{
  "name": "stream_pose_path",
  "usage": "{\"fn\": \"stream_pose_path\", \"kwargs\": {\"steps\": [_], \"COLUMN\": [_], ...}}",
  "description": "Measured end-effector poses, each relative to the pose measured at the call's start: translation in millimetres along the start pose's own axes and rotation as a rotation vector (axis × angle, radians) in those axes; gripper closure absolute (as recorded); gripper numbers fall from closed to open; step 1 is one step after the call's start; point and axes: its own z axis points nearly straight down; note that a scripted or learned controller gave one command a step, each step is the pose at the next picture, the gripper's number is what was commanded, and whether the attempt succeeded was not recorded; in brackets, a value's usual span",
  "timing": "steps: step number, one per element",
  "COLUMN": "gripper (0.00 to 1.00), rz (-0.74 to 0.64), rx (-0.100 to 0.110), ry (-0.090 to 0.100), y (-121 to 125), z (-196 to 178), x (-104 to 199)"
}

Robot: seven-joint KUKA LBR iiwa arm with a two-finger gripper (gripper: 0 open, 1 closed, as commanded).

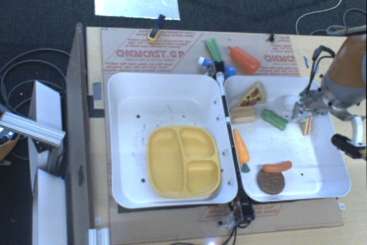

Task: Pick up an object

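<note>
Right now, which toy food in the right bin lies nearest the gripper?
The white egg, just left of the gripper; the green pickle and pizza lie farther left.

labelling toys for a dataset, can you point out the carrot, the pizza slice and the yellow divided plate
carrot (241, 148), camera view, middle of its orange body
pizza slice (251, 94), camera view, centre of its topped face
yellow divided plate (162, 156), camera view, floor of its largest compartment

A divided plate (183, 160) lies in my left bin (123, 106); a carrot (241, 148), sausage (276, 167) and pizza slice (250, 95) lie in the right bin (332, 178).
</note>
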Motion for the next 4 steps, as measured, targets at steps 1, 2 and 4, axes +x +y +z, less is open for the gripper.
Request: {"fn": "stream_pose_path", "kwargs": {"steps": [1, 2, 4], "gripper": [1.00, 0.00, 0.00], "rz": [-0.006, -0.005, -0.011], "rx": [-0.011, -0.006, -0.014], "ry": [-0.001, 0.001, 0.001], "y": [0, -1, 47], "z": [-69, -66, 27], "x": [2, 3, 111]}}
